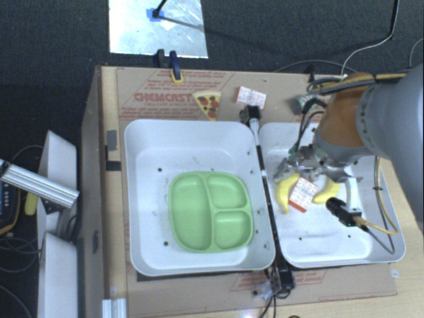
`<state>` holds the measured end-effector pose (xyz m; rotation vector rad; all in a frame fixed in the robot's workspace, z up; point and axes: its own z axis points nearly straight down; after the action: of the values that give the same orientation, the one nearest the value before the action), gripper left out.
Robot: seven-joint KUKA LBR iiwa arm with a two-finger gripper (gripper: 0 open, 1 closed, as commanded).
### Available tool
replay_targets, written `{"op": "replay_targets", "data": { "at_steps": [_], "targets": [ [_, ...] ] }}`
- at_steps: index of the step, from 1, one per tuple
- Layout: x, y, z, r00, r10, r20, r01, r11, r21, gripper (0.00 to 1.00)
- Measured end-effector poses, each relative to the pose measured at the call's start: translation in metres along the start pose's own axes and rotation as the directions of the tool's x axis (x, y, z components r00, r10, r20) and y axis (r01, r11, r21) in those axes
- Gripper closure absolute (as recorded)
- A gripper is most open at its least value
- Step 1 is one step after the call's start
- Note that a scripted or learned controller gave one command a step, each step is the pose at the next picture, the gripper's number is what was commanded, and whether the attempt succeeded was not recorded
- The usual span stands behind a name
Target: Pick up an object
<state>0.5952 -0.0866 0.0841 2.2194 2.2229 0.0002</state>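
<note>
Because the gripper (297,172) sits low in the right bin (331,247) with the wrist's bulk crowding over it, I cannot tell how far it is open or whether it has hold of anything; I see nothing plainly held. Just beneath it, toward the bin's near rim, lies the likeliest pick: a yellow banana (285,196), with a white-and-red packet (303,193) touching it and a second yellow piece (326,192) just past the packet on the arm's side. My worry is that crowding. A close here could catch the packet's edge together with the banana, and I judge a curved, smooth thing pinched off-centre would twist out on the lift — or the flat packet alone would simply slide away. The dividing wall (262,171) stands near the gripper on the side away from the arm, so a nudge that way could jam the banana against it. Beyond the cluster, toward the near rim, the bin floor is bare and gives room to drag or reset. Across the wall, the left bin (142,177) holds a green divided plate (211,211), well apart. A pizza slice (207,103) and a small packet (250,97) lie on the bench past the far rims, clear of any lift.
</note>
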Motion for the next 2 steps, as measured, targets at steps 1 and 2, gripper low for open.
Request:
{"op": "replay_targets", "data": {
  "at_steps": [1,2],
  "targets": [
    [0.0,0.001,-0.011,1.0,-0.001,0.0,0.001,1.0,-0.002,1.0],
    [-0.048,0.006,-0.052,1.0,0.001,0.002,-0.001,1.0,-0.003,1.0]
  ]
}}
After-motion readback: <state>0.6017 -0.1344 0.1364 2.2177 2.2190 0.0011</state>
